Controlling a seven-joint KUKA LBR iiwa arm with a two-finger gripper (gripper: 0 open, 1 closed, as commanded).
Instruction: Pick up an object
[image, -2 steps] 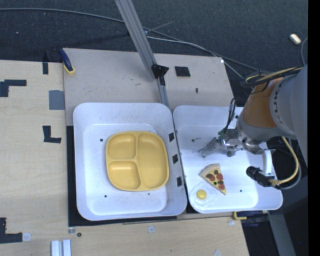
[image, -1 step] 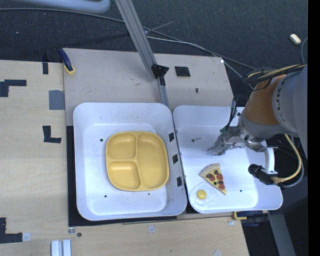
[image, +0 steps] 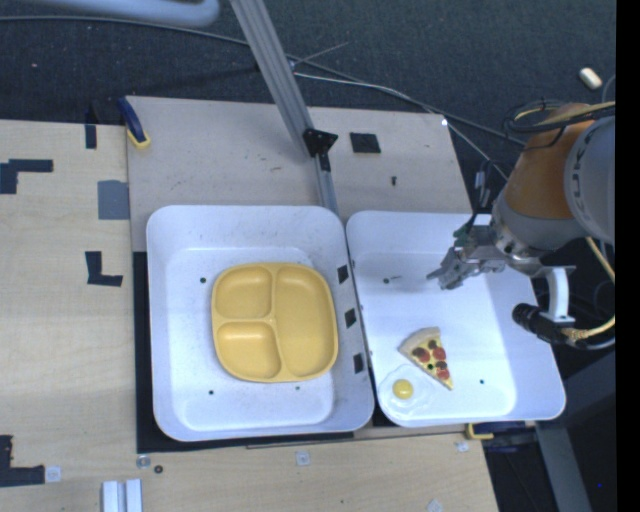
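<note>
Two small toys lie in the right shallow white plastic bin (image: 500, 400): a wedge-shaped toy pizza slice with red dots (image: 428, 355) near the middle front, and a little round yellow piece (image: 402, 389) just beside it toward the front left corner. Above them, over the bin's back half and well apart from both, the grey metal claw (image: 452, 274) hangs from the grey arm with its orange band (image: 545, 180); its fingers look slightly spread and pinch nothing. The left shallow white plastic bin (image: 170, 300) carries a yellow three-compartment plastic plate (image: 273, 322) in its middle. Both bins sit side by side on a pale wooden worktop (image: 60, 330) marked with dark tape patches. No readable writing or brand shows anywhere. Beyond the worktop lies dark carpet (image: 420, 50), crossed by thin cables and a slanting metal post (image: 280, 70).
</note>
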